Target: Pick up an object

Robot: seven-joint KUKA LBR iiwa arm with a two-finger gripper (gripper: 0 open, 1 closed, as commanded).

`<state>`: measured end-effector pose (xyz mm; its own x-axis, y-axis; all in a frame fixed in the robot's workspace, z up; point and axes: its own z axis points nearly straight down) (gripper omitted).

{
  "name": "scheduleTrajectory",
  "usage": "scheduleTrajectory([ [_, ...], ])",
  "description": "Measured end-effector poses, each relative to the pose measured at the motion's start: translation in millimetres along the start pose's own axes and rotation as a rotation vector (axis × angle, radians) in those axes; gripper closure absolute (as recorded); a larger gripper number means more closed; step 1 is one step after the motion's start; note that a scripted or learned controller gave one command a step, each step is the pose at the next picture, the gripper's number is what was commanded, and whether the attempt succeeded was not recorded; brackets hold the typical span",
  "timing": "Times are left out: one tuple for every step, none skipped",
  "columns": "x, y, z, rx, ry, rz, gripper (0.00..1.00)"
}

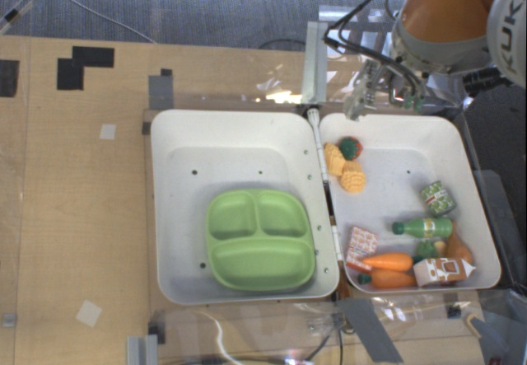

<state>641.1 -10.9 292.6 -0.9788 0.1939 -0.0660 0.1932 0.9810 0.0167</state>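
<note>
Nearest in the right bin (486, 190) lie a milk carton (440, 271) and two carrots (387, 262), corn (352, 180) farther back, and beyond the rim hangs the pincer (387, 95), seemingly empty, its state unclear.
</note>
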Motion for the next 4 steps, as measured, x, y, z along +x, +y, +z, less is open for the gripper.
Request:
scheduleTrajectory([
  [-2.8,1.2,-13.2,-0.002,-0.011,-0.002,1.0],
  [-28.5,-80.3,17.9,0.014,0.059,-0.104,1.0],
  [-17.7,13.2,32.3,0.011,0.058,-0.015,1.0],
  [-21.6,10.8,17.8,0.01,0.045,-0.012,1.0],
])
